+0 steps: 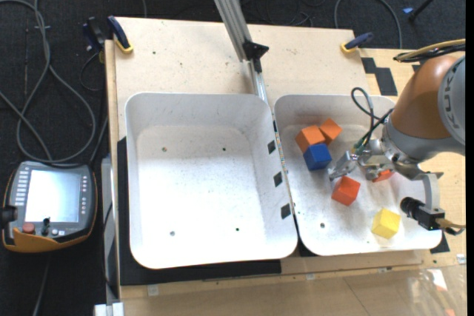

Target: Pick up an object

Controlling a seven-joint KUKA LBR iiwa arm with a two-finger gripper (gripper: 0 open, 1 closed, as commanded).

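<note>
The right bin holds several small blocks. Two orange blocks lie at its back, touching a blue cube just in front of them. A red-orange cube sits mid-bin and a yellow cube near the front right. My gripper hangs low over the middle of this bin, just above and behind the red-orange cube and right of the blue cube. Nothing visibly sits in its grasp. A small red piece peeks out from under the wrist, mostly hidden.
The left bin stands beside the right one, and they share a raised divider. A slanted metal pole ends at the back of the divider. The arm's grey and orange body covers the right bin's back right corner.
</note>
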